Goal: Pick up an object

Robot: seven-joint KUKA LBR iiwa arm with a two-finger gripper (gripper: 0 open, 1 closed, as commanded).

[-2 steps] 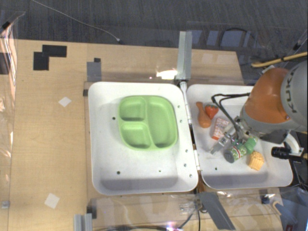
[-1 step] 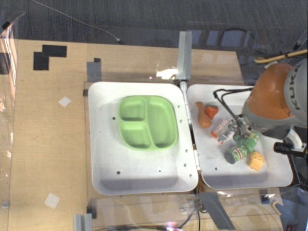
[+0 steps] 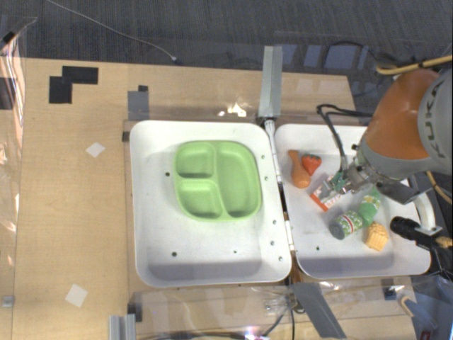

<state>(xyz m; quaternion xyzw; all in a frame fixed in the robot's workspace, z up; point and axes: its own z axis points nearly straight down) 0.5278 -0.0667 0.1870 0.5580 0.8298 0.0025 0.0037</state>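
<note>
Right bin (image 3: 311, 261), arm (image 3: 407, 129) low above

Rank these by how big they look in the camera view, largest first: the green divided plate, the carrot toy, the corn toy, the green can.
1. green divided plate, by far the largest.
2. carrot toy.
3. green can and corn toy: they look about alike, so I won't rank them.

Right bin (image 3: 311, 257): orange carrot (image 3: 300, 170) far-left; red-white packet (image 3: 324, 193) mid; green can (image 3: 347, 224) on its side; yellow corn (image 3: 376, 236) near-right.
</note>
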